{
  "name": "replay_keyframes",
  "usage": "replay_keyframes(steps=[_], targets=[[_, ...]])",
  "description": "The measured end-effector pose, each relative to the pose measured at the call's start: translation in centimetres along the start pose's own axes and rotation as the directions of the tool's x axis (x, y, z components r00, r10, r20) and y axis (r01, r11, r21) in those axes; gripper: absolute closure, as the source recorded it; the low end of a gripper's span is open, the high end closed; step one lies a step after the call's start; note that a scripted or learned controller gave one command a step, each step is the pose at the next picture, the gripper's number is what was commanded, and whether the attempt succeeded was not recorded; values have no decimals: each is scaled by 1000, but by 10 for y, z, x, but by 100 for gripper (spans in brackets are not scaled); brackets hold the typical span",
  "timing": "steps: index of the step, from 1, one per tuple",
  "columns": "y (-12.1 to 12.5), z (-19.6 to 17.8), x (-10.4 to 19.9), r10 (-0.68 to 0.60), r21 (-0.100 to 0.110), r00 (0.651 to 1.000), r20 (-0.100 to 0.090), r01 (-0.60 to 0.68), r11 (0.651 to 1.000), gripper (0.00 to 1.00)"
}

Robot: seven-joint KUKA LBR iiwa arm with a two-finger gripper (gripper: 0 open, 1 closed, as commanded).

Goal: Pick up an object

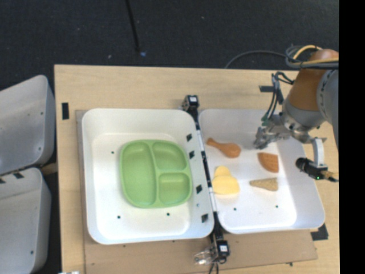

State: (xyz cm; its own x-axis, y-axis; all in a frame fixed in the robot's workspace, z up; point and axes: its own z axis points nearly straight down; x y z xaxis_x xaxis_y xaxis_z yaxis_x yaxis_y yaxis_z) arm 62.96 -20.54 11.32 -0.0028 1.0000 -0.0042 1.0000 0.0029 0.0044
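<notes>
Right bin (308, 213): arm reaches in, gripper (263, 140) pointing down.

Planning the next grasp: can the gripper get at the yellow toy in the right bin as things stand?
Probably yes. The gripper hangs over the right bin, and the yellow toy lies uncovered near the divider, apart from the drumstick and the tan wedge.

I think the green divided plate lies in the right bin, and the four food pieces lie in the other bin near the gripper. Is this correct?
Not quite. The camera view shows the green divided plate in the left bin, not the right one. The rest holds: the four food pieces, the drumstick, the yellow piece, the orange piece and the tan wedge, lie in the other bin, near the gripper.
</notes>
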Motion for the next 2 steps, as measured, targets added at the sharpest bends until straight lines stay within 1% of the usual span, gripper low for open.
replay_keyframes(steps=[2], targets=[[13,-91,-1,-1,-2,1000,-2,1,1000,100]])
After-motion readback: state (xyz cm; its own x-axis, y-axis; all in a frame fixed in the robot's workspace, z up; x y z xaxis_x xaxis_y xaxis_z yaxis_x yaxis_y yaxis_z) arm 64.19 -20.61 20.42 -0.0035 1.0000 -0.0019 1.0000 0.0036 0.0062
